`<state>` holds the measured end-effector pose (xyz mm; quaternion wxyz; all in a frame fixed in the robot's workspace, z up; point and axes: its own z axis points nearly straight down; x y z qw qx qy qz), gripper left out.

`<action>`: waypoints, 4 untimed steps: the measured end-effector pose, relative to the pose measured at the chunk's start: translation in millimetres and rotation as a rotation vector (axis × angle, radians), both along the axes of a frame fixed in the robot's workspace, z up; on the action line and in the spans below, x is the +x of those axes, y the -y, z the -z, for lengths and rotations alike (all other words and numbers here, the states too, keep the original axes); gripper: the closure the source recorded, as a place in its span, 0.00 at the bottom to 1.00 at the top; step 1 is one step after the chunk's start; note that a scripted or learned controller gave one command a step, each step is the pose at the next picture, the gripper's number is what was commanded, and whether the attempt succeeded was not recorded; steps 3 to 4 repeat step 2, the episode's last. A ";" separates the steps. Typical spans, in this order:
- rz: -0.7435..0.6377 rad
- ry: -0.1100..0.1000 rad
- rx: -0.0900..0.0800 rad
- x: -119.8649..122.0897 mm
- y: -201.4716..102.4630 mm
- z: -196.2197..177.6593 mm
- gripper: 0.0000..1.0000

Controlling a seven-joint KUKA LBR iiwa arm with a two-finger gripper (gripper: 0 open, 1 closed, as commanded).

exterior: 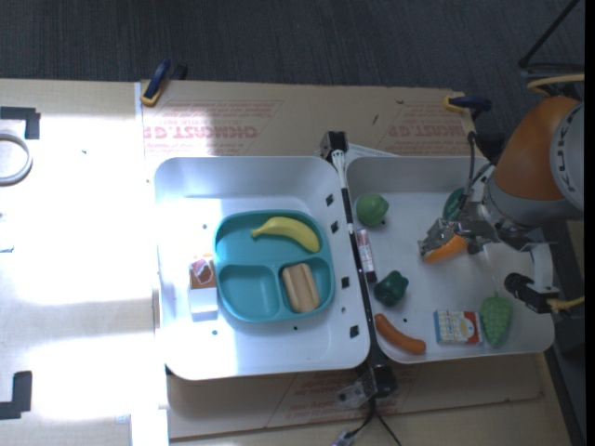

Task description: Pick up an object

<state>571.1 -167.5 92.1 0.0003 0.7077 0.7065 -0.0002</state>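
Observation:
My gripper (439, 242) hangs over the middle of the right bin (418, 179), reaching in from the right. An orange carrot-like piece (449, 247) sits between its grey fingers, and the fingers are shut on it. The piece looks slightly raised off the bin floor. Around it lie a round green fruit (372, 209), a dark green broccoli piece (390, 287), an orange-red sausage (400, 334), a small printed carton (456, 327) and a pale green bumpy fruit (496, 320).
The left bin (177, 342) holds a teal divided plate (244, 286) with a banana (288, 231) and a bread roll (299, 286). A small red-and-white box (201, 273) and a white block (203, 304) lie beside it. A black divider (351, 249) separates the bins.

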 end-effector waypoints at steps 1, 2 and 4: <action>0.001 0.000 0.000 0.2 0.2 -9.6 1.00; -0.003 0.000 0.000 32.2 -101.3 -99.9 1.00; -0.003 0.000 0.000 32.2 -101.3 -99.9 1.00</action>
